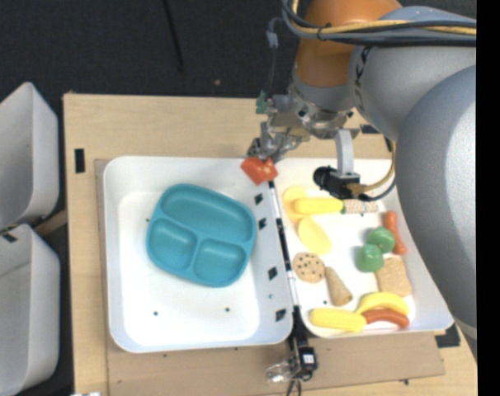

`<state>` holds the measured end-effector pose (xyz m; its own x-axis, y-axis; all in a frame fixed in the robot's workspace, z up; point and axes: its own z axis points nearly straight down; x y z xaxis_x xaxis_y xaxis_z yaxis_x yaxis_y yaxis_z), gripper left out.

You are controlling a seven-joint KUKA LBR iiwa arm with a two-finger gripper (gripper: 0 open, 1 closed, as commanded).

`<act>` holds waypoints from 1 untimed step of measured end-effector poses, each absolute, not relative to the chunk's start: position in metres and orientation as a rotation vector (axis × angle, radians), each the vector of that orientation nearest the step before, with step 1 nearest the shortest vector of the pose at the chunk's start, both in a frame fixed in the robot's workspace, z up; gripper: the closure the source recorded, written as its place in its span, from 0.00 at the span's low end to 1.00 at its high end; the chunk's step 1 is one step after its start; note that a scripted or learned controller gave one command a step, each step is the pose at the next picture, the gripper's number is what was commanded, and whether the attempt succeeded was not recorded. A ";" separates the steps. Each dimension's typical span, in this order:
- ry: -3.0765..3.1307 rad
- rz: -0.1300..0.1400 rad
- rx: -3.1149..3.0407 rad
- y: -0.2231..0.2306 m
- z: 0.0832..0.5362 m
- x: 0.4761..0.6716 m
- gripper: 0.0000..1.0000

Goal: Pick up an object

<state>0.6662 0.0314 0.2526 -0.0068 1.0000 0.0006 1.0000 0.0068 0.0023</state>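
Orange piece (258,170): at the far end of the bins, right over the rims where the left bin (111,221) and right bin (425,302) meet. It sits directly under the hand (265,153), touching it or very nearly.

Hand state: cannot tell. The tip is small and cluttered in this view, so it could be pinching the piece or only resting on top of it. Cannot tell either whether the piece is lifted or sitting on the rim.

Risks, as judged from here:
- Weak or off-centre hold. Only the top of the piece seems to meet the hand, so on the lift it could twist out and drop.
- Drop point is the ridge between the bins. A fall could go either way: left toward the teal plate (202,238), or right among the yellow piece (310,206), lemon (314,236) and cookie (308,266).
- If the piece is on the rim, pressing down could skid it off the far edge onto the surface (85,126), out of both bins.
- Hand is close to the far wall and the divider, so a low sideways move could catch the rims and jolt the bins.
- No hold at all would mean the hand comes up with nothing.

Other items in the right bin lie well apart from the hand and look unlikely to interfere.
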 end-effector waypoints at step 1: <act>2.222 0.001 2.217 0.041 0.242 0.680 1.00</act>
